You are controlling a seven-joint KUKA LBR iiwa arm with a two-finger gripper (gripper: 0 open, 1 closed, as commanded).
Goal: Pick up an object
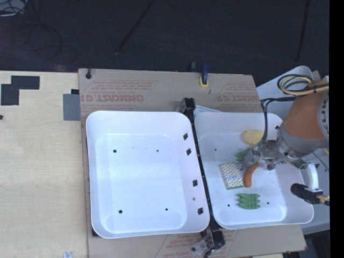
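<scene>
Gripper (257,162) sits low in right bin (226,130), just above orange sausage-like piece (248,175), w/ patterned card (231,175) touching alongside. Can't tell its grasp state. Best bet: center on sausage, avoid card, lift straight up.

Open floor in left bin (107,144); right bin (226,128) centre cluttered, near corners free

green item (242,155) half hidden behind arm (303,123)
</scene>
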